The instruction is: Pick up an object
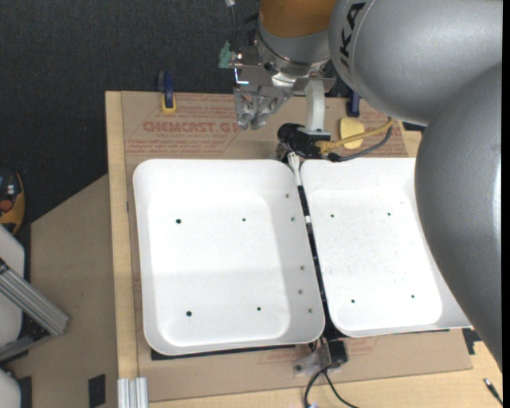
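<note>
The object to be picked up cannot be placed with any certainty: the white floors of the left-hand bin [215, 263] and the right-hand bin [374, 263], as the camera sees them, show small dark dots in a regular pattern. These read as fixings rather than loose goods. A pale yellow piece [351, 127] just beyond the right-hand bin's far rim may be a clamp pad as easily as a target. The tool [255, 111] hangs over the printed cardboard sheet [191, 127] that covers the desk, just past the far rim of the left-hand bin and near the seam between the two. Whether it is apart or together, or carries anything, cannot be told at this size and blur. Its station outside both bins suggests a pause between tries, clear of the walls so the camera can read the floors. The grey arm [446, 119], with its orange band [291, 16] above the wrist, sweeps in from the view's right and hides part of the right-hand bin's outer side. A blue clamp [167, 84] pins the sheet at its far edge, likely so the base cannot slide under the arm's pushes
</note>
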`<control>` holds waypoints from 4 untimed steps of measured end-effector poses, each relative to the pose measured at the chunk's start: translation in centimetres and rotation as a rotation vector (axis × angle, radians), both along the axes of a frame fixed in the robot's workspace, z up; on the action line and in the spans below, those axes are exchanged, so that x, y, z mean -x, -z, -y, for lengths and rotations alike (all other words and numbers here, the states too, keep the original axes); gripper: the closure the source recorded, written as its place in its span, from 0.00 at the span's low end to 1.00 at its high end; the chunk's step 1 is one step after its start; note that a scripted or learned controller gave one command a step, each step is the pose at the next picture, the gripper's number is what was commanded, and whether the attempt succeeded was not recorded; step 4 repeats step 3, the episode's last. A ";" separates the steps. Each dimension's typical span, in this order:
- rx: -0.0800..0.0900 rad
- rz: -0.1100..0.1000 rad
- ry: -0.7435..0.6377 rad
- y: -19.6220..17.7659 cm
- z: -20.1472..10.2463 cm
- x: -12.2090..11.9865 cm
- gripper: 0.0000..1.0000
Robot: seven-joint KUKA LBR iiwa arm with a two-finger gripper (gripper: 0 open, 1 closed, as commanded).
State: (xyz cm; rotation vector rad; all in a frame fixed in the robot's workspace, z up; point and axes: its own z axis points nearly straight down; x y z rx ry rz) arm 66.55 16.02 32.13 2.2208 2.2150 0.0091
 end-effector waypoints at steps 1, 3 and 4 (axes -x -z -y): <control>0.001 -0.019 -0.009 8.6 -6.9 0.2 1.00; 0.002 0.001 0.004 -2.5 2.0 -0.2 1.00; 0.002 0.001 0.004 -2.5 2.0 -0.2 1.00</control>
